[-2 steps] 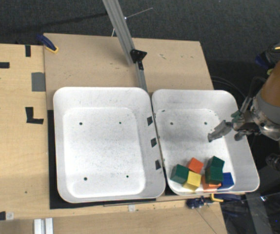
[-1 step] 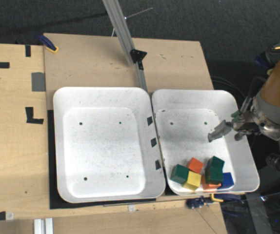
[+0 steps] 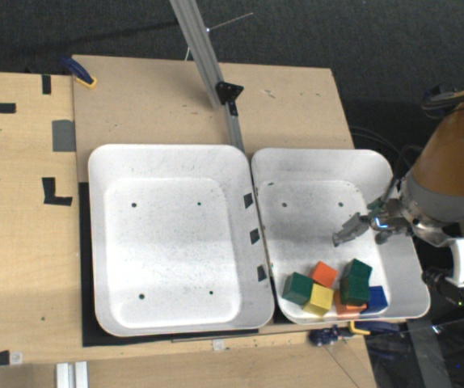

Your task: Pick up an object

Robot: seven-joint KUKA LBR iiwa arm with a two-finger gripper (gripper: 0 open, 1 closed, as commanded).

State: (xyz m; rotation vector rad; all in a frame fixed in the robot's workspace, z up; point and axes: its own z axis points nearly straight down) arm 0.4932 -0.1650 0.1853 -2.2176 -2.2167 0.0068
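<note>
Camera view looks down on the pale wooden bench (image 3: 200,103), which carries two shallow white plastic bins side by side. Left white bin (image 3: 111,217) has a bare floor. Right white bin (image 3: 313,164) serves as the landmark: the grey arm with its orange band (image 3: 450,164) reaches over its right rim, and the two-finger gripper (image 3: 353,229) hangs above its middle floor, carrying nothing; whether its fingers are spread or pressed together I cannot tell. Small blocks cluster in that bin's near corner: a dark green cube (image 3: 299,288), another green block (image 3: 356,279), an orange cube (image 3: 324,273), a yellow cube (image 3: 321,298) and a blue block (image 3: 377,298). This looks like the approach step; next, the gripper needs to shift toward that corner and descend over one block.
</note>
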